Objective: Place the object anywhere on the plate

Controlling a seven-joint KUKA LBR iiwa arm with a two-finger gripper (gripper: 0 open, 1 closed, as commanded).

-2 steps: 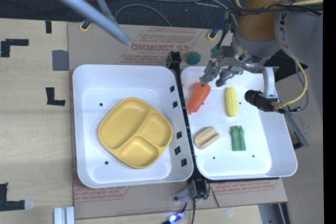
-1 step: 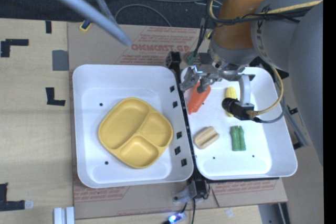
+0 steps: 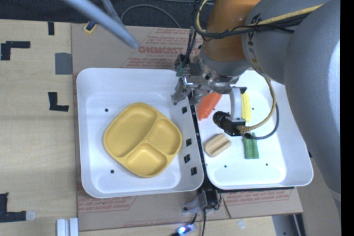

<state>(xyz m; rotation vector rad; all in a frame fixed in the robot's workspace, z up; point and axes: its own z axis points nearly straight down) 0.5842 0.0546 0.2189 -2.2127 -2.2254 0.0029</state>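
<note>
Here the orange carrot-like piece (image 3: 208,105) lies in the right bin (image 3: 287,168) close to its left wall, right under the arm's wrist, while the yellow sectioned plate (image 3: 142,140) sits alone in the left bin (image 3: 91,119). The gripper (image 3: 213,91) hangs directly over that orange piece, but its state cannot be told. Nearby in the right bin lie a corn cob (image 3: 245,106), a tan bread roll (image 3: 217,145) and a green vegetable (image 3: 251,148).

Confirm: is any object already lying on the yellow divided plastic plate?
No, the yellow divided plastic plate in the left white bin carries nothing in its compartments.
</note>
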